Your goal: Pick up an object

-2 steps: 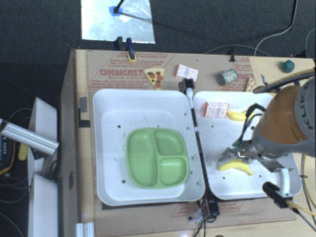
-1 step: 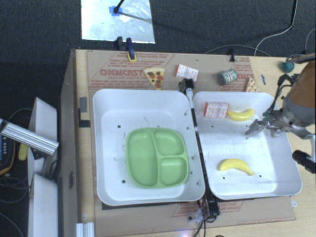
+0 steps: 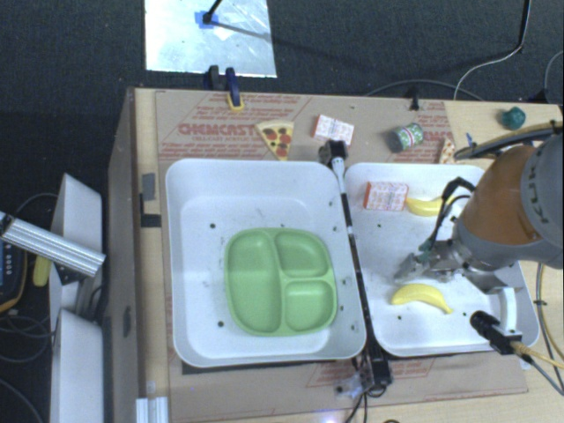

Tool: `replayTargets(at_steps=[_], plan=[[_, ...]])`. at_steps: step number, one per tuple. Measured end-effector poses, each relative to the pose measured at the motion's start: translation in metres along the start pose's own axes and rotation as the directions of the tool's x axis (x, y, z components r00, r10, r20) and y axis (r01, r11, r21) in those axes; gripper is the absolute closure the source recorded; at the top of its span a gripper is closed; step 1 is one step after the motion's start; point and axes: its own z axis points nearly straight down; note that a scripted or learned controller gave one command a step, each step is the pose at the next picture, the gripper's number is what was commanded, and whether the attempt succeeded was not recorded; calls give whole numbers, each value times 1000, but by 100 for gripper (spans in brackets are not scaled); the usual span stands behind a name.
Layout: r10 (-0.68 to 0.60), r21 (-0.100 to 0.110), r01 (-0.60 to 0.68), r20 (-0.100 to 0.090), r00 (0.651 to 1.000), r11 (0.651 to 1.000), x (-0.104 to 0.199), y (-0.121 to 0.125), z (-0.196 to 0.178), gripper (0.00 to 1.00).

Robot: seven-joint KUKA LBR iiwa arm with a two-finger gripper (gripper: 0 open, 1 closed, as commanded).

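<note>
tool [image 3: 412,270] above banana [image 3: 421,297] | right bin [image 3: 441,346] | finger state unclear, possibly apart

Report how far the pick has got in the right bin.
Done: the arm has reached into the right bin, and the gripper sits low beside the banana. In hand: nothing shows between the fingers; the banana lies flat on the bin floor. Left: close on an object and lift it. The small box and a second yellow piece lie untouched further back.
</note>
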Motion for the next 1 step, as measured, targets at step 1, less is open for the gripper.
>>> replayTargets(at_steps=[1], plan=[[0, 1, 0, -1, 1000, 1000, 44, -30, 0, 0]])
